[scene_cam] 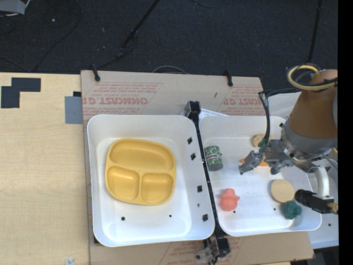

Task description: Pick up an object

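My gripper [262, 165] hangs low over the middle of the right bin [242, 228], and its two dark fingers [249, 163] are spread apart. A small orange thing [265, 162] shows in the gap between them; I cannot tell whether either finger touches it. To the left of the gripper a small green and grey can [212, 158] stands by the divider. A coral-red toy [229, 199] lies toward the bin's front. A flat tan disc [282, 190] and a teal lump [290, 209] sit at the front right, under the arm. A small tan piece [257, 141] lies behind the gripper.
A yellow divided plate [140, 170] lies in the left bin [102, 214]. A black clip rail [199, 170] runs between the two bins. Brown cardboard [165, 93] lies under both bins, on a pale wooden bench.
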You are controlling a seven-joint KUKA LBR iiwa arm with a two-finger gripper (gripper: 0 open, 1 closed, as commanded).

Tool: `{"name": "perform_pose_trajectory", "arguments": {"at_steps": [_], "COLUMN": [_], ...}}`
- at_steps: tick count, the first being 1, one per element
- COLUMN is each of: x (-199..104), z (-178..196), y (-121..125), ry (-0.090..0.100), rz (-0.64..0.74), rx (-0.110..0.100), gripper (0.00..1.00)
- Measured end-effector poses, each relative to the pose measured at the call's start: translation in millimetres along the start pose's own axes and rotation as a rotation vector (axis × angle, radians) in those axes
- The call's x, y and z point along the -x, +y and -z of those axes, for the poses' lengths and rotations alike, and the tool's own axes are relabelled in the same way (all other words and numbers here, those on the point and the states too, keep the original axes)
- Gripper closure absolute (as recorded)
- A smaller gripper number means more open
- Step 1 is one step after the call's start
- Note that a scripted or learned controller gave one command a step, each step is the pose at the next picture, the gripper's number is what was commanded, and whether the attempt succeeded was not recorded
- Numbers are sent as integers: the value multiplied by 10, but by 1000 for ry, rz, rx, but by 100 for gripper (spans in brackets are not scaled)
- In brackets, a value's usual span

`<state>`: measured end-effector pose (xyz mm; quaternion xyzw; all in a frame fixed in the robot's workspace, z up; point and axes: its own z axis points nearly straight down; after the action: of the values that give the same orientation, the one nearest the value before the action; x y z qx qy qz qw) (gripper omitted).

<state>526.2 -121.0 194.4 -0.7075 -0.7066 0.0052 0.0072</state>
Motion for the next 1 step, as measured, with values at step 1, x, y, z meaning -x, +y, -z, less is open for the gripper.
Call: {"name": "perform_pose_trajectory", "arguments": {"at_steps": [1], "x": [0], "z": [53], "y": [23], "ry": [-2], "rz": [2], "rx": [11], "gripper": [0]}}
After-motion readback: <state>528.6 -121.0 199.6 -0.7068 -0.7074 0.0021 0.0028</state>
